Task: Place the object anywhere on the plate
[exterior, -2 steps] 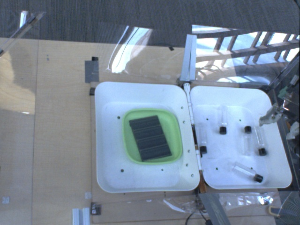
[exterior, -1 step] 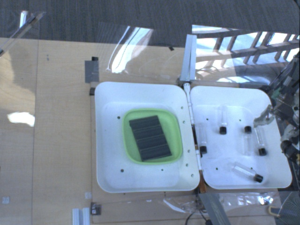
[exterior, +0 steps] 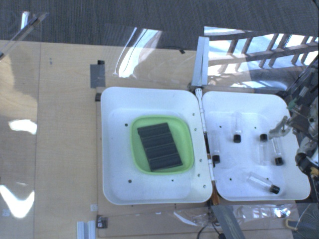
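The arm (exterior: pixel 305 133) is cut off at the frame's right edge; whether its gripper (exterior: pixel 279 129) is wide or narrow I cannot tell. Four clear tubes with black caps, one at (exterior: pixel 263 181), lie in the right bin (exterior: pixel 249 101). The left bin (exterior: pixel 114 183) holds a square green plate (exterior: pixel 185 131) bearing one dark ribbed block (exterior: pixel 159 146).

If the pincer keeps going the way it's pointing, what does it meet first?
The pincer at the right bin's right edge points left and downward. First in that line looks like the clear vial with a black cap just beside it, though depth is hard to judge from above.
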`<state>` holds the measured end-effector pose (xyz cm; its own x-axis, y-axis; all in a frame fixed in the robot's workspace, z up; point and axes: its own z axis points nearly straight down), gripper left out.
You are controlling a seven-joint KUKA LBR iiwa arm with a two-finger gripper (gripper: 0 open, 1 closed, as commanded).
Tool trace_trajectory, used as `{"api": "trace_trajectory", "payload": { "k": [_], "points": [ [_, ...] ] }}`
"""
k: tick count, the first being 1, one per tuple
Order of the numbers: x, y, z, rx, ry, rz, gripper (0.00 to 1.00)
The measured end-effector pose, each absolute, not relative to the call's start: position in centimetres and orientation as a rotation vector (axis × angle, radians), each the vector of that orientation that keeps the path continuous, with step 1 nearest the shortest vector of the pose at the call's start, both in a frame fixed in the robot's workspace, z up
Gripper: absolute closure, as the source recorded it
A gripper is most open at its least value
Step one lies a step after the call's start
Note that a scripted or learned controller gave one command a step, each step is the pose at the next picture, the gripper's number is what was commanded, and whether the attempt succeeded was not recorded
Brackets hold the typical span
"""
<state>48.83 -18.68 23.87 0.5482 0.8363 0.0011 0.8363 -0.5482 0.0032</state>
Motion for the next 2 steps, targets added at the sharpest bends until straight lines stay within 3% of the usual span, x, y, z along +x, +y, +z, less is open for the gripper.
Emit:
{"api": "trace_trajectory", "payload": {
  "k": [1,2],
  "points": [
    [49.1,-19.5,27.8,2.800,1.414,0.006,0.00],
    [48.9,-18.6,25.5,2.842,1.332,0.006,0.00]
  ]
}}
